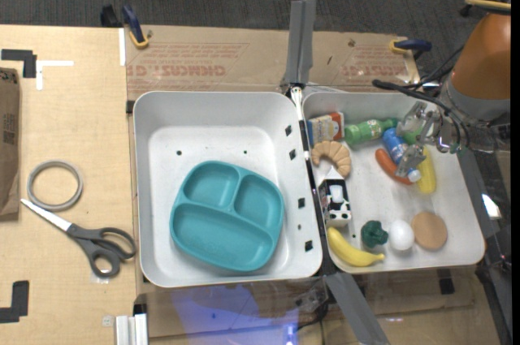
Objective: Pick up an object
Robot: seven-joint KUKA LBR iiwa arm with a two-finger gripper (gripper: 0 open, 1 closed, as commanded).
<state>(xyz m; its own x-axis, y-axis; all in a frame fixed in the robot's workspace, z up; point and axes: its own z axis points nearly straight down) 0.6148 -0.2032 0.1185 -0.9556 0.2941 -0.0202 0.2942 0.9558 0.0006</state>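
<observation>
As the grey arm reaches in from the right, its gripper (424, 131) hangs over the far right part of the right bin (465, 252), above a tight cluster of toy food. Whether the gripper is spread or closed I cannot tell from my feed, and I see nothing held in it.

Just beside it lies a small blue bottle (394, 142), its long axis running slantwise from far left to near right. Which end is its cap I cannot make out. A red-orange chilli-shaped piece (390, 165) lies touching it on the near side, on much the same slant, and a yellow piece (426, 178) lies just right of that.

The same bin holds a green bottle (367, 130) lying on its side along the far wall, a red-and-white packet (327, 127), a ridged tan croissant (335, 154), a black-and-white cow-print carton (335, 200), a curved banana (353, 249), a knobbly dark green piece (374, 234), a smooth white egg (400, 235) and a round brown lump (430, 230).

In the left bin (150, 173) a teal divided plate (227, 215) with three compartments lies flat.

On the bench to the left lie grey-handled scissors (89, 238) and a tape roll (54, 183).
</observation>
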